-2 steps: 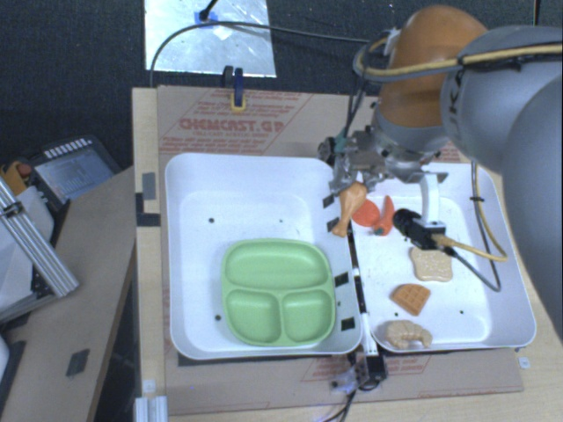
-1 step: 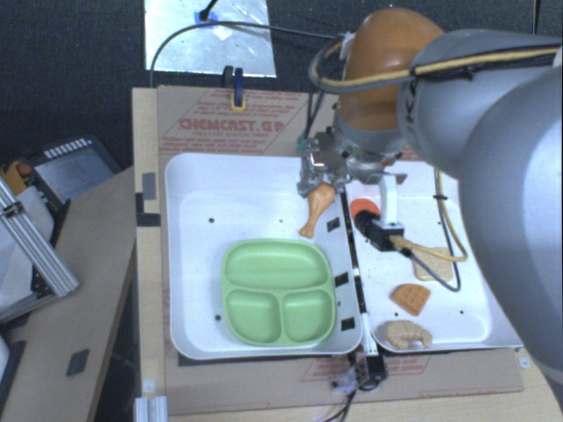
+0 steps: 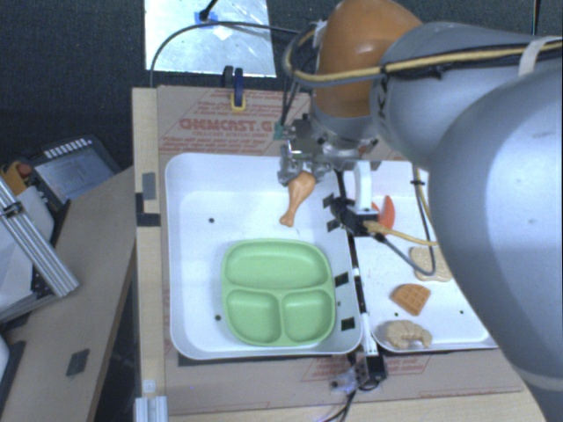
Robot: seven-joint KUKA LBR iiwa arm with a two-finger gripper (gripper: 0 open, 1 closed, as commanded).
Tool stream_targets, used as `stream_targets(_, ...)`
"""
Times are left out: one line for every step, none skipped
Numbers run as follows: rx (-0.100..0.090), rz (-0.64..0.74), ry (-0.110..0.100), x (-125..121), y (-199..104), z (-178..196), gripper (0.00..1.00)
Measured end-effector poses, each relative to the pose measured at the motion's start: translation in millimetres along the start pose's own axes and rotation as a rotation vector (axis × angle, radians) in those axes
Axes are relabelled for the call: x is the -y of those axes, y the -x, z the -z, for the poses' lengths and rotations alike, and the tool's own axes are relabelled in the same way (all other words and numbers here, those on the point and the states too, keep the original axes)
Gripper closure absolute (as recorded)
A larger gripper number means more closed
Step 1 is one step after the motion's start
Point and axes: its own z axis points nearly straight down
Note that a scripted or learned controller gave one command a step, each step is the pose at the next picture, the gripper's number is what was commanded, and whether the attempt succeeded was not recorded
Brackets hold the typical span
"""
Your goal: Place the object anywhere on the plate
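A tan toy drumstick [image 3: 297, 197] hangs above the left bin, its thick end caught between the fingers of my gripper [image 3: 299, 176] and its thin end pointing down and left. The green three-compartment plate [image 3: 278, 291] lies flat in the front half of the left bin, below and slightly left of the drumstick. The drumstick's lower tip is a short way above the plate's far rim. The grey arm with its orange band reaches in from the right and hides the back of the right bin.
The left white bin [image 3: 189, 236] holds the plate. In the right bin [image 3: 457, 315] lie a red piece [image 3: 385, 210], a waffle-like orange piece [image 3: 411, 298], a pale cookie [image 3: 433, 260] and a beige lump [image 3: 402, 332]. A black divider with clips [image 3: 350, 236] separates the bins.
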Motion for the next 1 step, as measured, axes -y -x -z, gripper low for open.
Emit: stream_targets(0.001,-0.001,-0.001,-3.2,-4.6,11.2,1.0)
